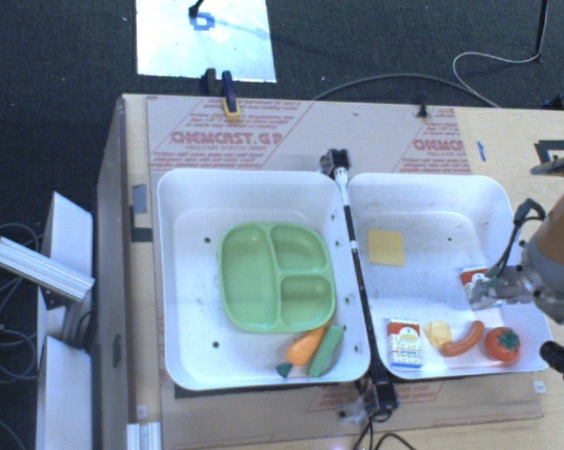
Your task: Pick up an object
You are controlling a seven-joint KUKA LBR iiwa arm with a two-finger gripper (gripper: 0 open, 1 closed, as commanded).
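Note:
My gripper (485, 292) comes in from the right edge over the right bin (423, 190), low against its right wall. A small red and white item (471, 275) lies just left of the gripper, touching or nearly touching it. Along that bin's front edge lie a red and white carton (405, 341), a small pale yellow piece (437, 332), a sausage (462, 337) and a red tomato (502, 343). A flat yellow cheese slice (386, 247) sits toward the bin's back left.
The left bin (193, 195) holds a green divided plate (275, 276), with an orange carrot (304, 346) and a green cucumber (326, 349) at its front right. A black rod (349, 237) runs along the seam between the bins. Cables trail over the bench behind.

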